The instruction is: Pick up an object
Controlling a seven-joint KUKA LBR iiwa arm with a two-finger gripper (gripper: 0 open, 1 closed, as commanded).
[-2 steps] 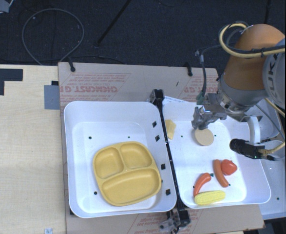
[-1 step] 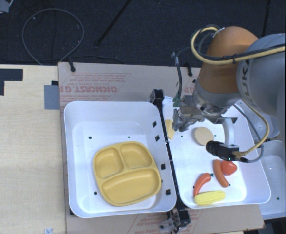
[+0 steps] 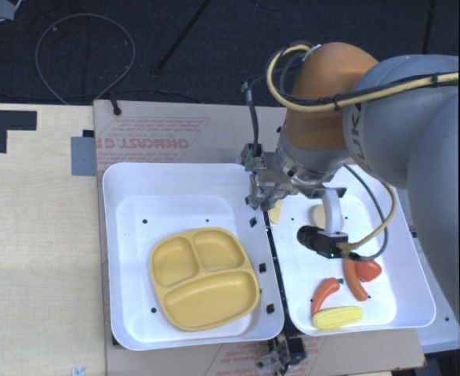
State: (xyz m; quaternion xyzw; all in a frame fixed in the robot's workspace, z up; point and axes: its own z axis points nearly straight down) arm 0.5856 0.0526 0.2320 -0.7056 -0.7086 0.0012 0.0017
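My gripper (image 3: 262, 196) hangs low over the right bin's (image 3: 418, 288) upper left corner, close to the wall it shares with the left bin. A small pale yellow piece (image 3: 275, 211) shows just under it. Whether they touch cannot be made out. Further objects lie in the right bin. A pale rounded item (image 3: 316, 215) is partly hidden behind the wrist. An orange-red pepper (image 3: 325, 291), a yellow corn cob (image 3: 337, 316) and a red and orange sausage-like piece (image 3: 361, 276) rest near the front.
A yellow divided plate (image 3: 204, 277) fills much of the left bin (image 3: 128, 210). A black part on a cable (image 3: 322, 241) hangs from the wrist over the right bin. The big grey arm (image 3: 406, 124) covers that bin's back right. Cardboard (image 3: 159, 135) lies under both bins.
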